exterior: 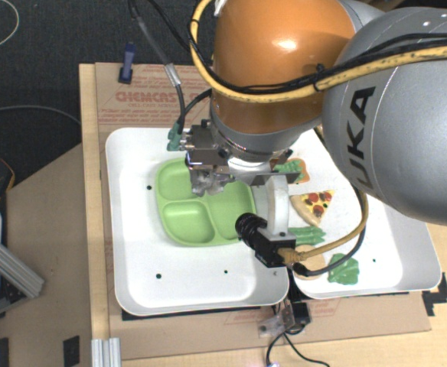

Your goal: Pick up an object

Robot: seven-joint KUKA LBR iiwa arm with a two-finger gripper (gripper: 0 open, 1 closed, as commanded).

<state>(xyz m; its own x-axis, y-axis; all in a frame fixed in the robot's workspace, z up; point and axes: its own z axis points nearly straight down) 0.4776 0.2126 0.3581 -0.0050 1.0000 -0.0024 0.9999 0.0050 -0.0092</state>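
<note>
Dark carpet is surrounding a brown bench (101, 205) that is bearing two shallow white bins side by side. At the middle of the view, the gripper (210, 176) is hanging over the upper edge of a green divided tray (197, 216); whether it is released or clenched, I cannot tell, since the wrist is covering it from above. That tray is lying in the left bin (135, 258), toward its right side. Just above the gripper, the orange band (273, 40) is bulging large, and the grey arm (407, 128) is reaching in from the right, with black and yellow cables looping around it. Beside the wrist, in the right bin (407, 270), a toy pizza slice (315, 205) is lying flat. A green leafy toy (344, 270) is sitting nearer the front rim of that bin. At the bench's far left corner, a small blue clip (126, 62) is resting on the board.
</note>
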